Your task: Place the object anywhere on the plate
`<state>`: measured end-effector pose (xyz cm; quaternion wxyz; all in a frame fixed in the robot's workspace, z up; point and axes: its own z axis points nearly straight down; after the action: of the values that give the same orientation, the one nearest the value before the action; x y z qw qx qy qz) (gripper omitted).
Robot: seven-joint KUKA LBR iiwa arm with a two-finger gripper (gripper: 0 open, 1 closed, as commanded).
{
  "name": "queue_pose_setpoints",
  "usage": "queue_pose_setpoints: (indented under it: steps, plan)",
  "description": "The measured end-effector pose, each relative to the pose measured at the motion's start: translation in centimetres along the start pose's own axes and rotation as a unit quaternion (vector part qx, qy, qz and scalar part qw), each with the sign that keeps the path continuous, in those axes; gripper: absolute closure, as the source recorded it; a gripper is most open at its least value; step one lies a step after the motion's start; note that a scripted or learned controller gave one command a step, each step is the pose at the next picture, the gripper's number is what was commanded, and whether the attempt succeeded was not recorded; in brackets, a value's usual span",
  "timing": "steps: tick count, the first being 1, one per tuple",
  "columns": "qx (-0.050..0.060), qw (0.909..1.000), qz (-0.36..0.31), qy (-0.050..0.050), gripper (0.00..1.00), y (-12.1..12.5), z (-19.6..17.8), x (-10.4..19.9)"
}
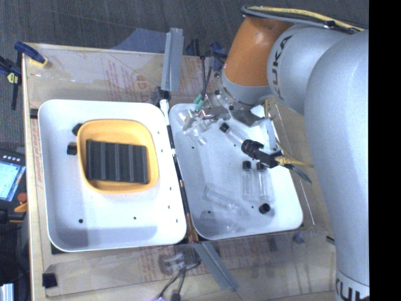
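Clear vials (254,184): lying in right bin (285,221), near its right side, black caps at ends. Judged light, stiff, slick, breakable glass or plastic; grip across middle of barrel.
Gripper (202,113) over bin's far left corner; finger state: cannot tell.
More clear pieces (219,199) near front.
Yellow plate (119,130) with dark rack (117,161) in left bin (62,218); bin walls between.

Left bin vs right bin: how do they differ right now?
The left bin holds a yellow plate with a dark ribbed insert; the right bin holds small clear vials with black caps. The arm reaches over the right bin's far end, while the left bin has no arm above it. Both are shallow, white and rounded at the corners.
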<state>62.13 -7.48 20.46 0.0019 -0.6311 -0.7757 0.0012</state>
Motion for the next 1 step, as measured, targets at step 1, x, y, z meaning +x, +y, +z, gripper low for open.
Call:
queue_pose_setpoints:
  steps: [1]
  plan:
    - [-0.001, 0.9991, -0.042, -0.001, 1.00, 3.74, 1.31, 4.75]
